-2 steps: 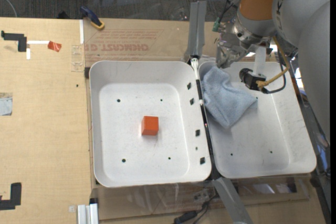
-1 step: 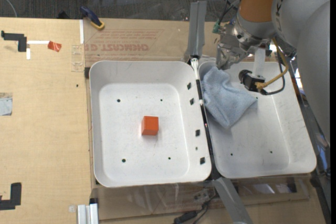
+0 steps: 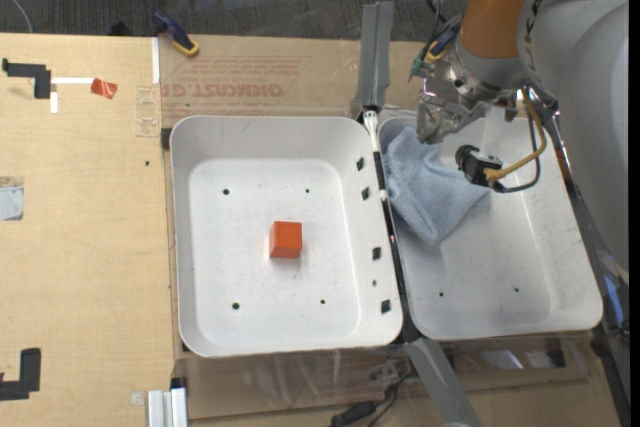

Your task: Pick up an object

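While the gripper sits at the crumpled pale blue cloth | finger state: cannot tell | small orange-red cube left of cloth, well apart

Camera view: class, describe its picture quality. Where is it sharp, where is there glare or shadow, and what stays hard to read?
In the camera view, light is even and soft; the orange block is sharp and casts only a faint shadow in the left bin; the white bins look bright with mild washout; the blue cloth shows clear folds; the hand sits in dark clutter, so its fingers are hard to read.
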Controlling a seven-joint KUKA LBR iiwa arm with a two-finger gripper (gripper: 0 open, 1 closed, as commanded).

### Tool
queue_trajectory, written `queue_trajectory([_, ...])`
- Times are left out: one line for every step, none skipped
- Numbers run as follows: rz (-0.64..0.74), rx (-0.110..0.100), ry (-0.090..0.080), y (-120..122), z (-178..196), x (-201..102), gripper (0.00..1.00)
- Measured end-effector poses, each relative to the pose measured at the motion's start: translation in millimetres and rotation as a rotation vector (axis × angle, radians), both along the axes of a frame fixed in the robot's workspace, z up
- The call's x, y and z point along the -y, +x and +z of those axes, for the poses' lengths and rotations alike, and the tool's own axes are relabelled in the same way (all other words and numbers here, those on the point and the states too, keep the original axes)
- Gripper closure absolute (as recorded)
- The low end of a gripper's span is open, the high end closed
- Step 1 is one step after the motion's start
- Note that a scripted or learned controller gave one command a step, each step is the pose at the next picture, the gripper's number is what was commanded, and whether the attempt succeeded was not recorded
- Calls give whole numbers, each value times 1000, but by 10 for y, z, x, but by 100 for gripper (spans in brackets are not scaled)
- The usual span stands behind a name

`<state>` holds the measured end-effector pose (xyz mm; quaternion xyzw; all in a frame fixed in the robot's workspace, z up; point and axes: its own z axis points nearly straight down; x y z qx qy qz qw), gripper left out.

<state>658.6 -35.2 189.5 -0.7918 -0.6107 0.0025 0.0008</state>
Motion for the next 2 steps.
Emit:
queue_trajectory([0,4,1,9,361,-170,100])
queue_trajectory([-101,0,0,2,238,-121,100])
